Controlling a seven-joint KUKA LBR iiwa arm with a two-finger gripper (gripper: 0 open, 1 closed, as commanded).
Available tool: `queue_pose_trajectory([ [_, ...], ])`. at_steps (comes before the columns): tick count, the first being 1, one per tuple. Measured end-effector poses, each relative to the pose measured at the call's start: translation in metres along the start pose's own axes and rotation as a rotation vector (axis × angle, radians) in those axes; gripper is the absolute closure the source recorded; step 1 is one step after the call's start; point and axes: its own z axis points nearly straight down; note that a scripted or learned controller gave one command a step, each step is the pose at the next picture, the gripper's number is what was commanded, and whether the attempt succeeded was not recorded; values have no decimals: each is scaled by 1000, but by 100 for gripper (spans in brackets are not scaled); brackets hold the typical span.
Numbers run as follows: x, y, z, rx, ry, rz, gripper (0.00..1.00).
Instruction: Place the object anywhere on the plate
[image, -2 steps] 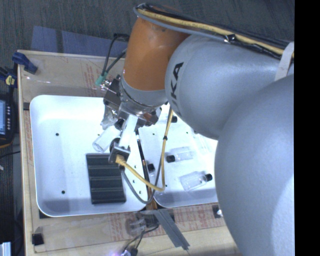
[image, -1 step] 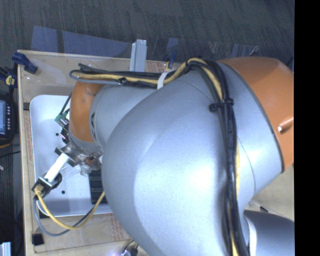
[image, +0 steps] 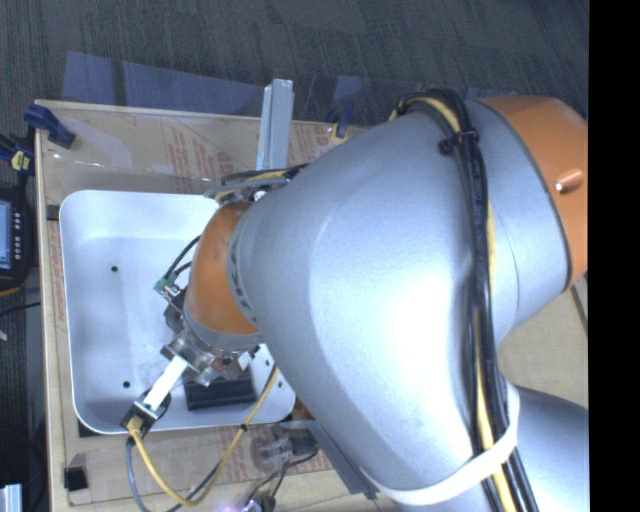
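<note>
The two-finger gripper (image: 205, 372) hung at the end of the grey robot arm (image: 400, 300), low over the shallow white plastic bin (image: 90, 300) and close to that bin's lower edge, towards its lower right corner. From this slanted angle its working end was lost among dark hardware, so whether it was spread or closed could not be told, nor whether anything was in its grasp. A small black block (image: 222, 392) sat just under the wrist, and a short white tab (image: 160, 390) stuck out from it towards the bin's lower left corner.

The orange band (image: 215, 290) above the wrist stood over the bin's right side. A yellow cable (image: 150, 470) ran from the tab across the bin's lower rim and looped over the light wooden bench (image: 130, 150).

The left and upper parts of the bin floor lay bare, apart from two tiny dark specks (image: 113, 268), giving free room towards the left and upper walls. The arm's bulk covered the bin's right wall and everything to the right of it. Where the object and the plate lay could not be told.

A grey metal post (image: 276, 125) rose at the bench's upper edge.
</note>
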Motion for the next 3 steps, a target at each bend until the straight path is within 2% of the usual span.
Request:
queue_pose_trajectory([
  [1, 57, -73, -78, 1, -3, -67, 100],
  [2, 41, 3, -100, 1, -4, -8, 100],
  [3, 28, 64, -170, 0, -1, 230, 100],
])
